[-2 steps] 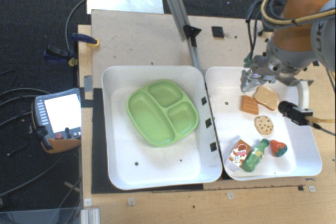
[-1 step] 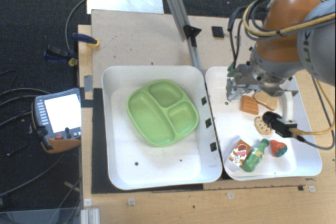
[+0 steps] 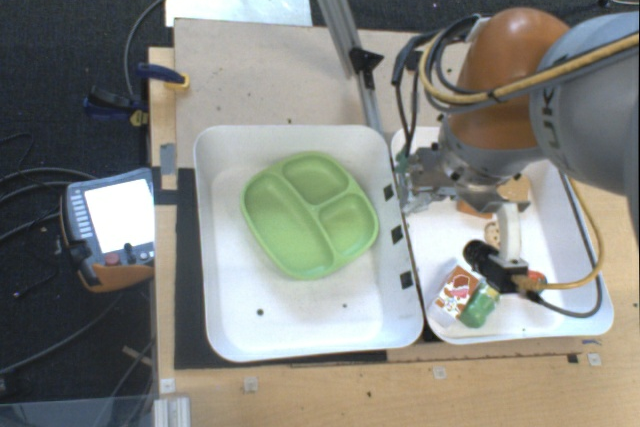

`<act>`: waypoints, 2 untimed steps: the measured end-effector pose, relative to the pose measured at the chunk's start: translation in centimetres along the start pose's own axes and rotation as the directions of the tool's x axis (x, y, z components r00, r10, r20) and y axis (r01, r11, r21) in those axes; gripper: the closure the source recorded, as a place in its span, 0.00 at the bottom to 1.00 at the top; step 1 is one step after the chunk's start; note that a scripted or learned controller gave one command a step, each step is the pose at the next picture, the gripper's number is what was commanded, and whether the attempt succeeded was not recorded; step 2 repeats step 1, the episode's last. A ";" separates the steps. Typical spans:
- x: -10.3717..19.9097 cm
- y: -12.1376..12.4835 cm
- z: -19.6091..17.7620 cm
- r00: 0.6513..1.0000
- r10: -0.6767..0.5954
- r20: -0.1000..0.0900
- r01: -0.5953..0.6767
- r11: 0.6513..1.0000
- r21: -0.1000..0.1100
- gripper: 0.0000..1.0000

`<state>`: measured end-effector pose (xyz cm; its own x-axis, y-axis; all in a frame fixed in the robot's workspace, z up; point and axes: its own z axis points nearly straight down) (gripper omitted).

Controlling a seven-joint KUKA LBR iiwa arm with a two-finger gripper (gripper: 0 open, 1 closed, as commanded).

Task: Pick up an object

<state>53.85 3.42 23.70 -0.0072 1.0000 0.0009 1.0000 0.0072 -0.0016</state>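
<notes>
Red-and-white packet [image 3: 458,289] is lying at the front of the right bin [image 3: 560,225], touching a small green item [image 3: 479,308]. The pincer [image 3: 418,183] is hanging by that bin's left wall; I cannot tell whether it is open. It is probably needing to centre over the packet before descending. A green divided plate [image 3: 310,213] is sitting in the left bin [image 3: 300,320].

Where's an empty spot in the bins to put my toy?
Left bin: the bare strip between the green plate and the near wall. The right bin is crowded: the arm hangs over it, with a packet and green thing in front.
</notes>
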 end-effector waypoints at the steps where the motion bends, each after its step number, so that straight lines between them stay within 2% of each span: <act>1: 4.9 -1.9 1.7 1.000 -0.001 0.000 0.001 1.000 -0.001 1.00; 2: 4.9 -1.9 1.7 1.000 -0.001 0.000 0.001 1.000 -0.001 1.00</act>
